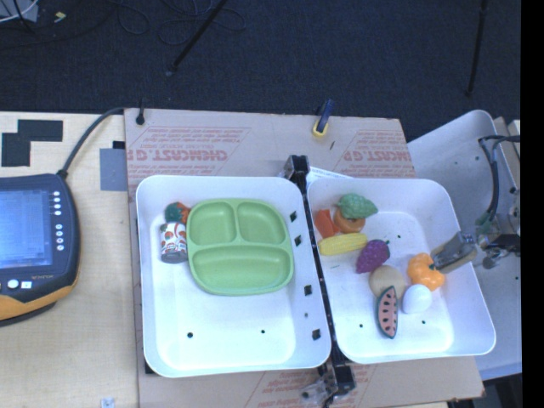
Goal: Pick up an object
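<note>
- Down at the front of the right white bin (463, 330) lies a watermelon slice toy (387, 311), red with a dark green rind.
- Just beside it sit a small white egg (416, 298) and a tan round potato toy (386, 278).
- The orange toy pepper (423, 271) rests right above the egg, and the grey gripper (443, 259) is touching or almost touching it from the right. Nobody can tell if the gripper is apart or together.
- A purple grape bunch (372, 255) and a yellow corn cob (342, 245) lie more toward the middle.
- Farther back is an orange carrot toy with a green leafy top (350, 212).
- In the left white bin (221, 347), a green plastic plate with three parts (239, 246) sits next to a little red and white can (173, 240).
</note>
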`<state>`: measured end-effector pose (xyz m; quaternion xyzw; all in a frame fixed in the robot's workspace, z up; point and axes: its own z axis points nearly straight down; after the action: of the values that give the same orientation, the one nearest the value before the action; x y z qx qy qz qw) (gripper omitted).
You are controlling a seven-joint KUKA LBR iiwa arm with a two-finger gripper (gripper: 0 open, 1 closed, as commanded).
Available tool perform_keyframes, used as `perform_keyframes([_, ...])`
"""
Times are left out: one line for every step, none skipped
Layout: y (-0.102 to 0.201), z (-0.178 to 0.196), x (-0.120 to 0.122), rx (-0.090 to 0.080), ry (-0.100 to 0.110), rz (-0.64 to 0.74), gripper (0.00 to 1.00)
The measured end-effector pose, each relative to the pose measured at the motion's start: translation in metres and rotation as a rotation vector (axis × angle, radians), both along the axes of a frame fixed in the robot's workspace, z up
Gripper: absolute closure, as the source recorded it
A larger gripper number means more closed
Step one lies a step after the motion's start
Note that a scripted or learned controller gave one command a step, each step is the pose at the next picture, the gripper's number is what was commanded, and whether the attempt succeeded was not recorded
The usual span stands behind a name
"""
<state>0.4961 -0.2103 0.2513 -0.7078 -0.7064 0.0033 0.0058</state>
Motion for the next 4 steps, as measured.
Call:
perform_keyframes([0.000,0.005,0.002,-0.003,-0.011,0.002,0.00])
perform_keyframes([0.009,-0.057,0.003,0.000,-0.004,0.004,0.00])
perform_keyframes([0.002,-0.109,0.008,0.000,-0.005,0.003,0.00])
perform_keyframes([0.002,-0.155,0.011,-0.003,-0.017,0.002,0.00])
